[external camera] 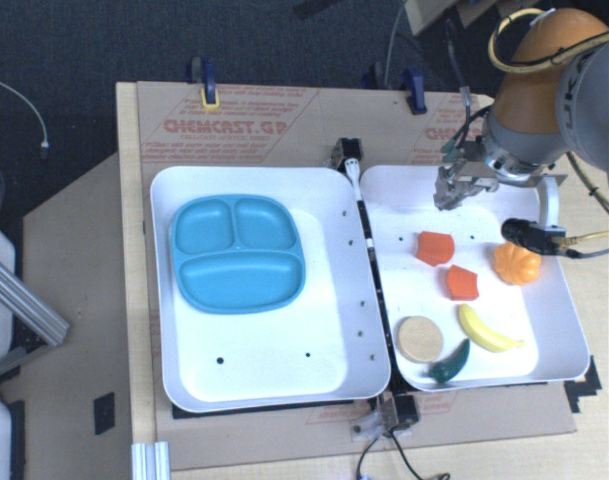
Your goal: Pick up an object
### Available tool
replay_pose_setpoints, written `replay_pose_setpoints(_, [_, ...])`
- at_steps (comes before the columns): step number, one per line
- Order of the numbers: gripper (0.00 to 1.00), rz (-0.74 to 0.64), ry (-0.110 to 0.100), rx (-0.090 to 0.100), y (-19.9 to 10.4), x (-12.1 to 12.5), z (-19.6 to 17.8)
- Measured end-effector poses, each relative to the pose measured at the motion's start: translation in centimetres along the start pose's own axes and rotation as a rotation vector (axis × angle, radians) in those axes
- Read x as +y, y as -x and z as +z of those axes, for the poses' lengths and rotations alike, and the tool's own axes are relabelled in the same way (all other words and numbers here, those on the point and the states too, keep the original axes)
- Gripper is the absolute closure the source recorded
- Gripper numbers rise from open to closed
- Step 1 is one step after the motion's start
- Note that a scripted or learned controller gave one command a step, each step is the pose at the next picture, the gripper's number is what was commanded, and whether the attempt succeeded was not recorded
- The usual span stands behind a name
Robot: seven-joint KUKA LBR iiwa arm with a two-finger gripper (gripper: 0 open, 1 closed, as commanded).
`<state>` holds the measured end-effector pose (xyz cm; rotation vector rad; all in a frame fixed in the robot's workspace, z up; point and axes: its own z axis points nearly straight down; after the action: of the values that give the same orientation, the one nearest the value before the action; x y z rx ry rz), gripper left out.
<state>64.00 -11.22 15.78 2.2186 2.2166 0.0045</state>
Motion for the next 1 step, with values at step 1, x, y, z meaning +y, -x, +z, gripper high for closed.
replay_pose_setpoints(1, [1.00,-0.002,0.002,0.000,-0.04,-0.30,-6.37])
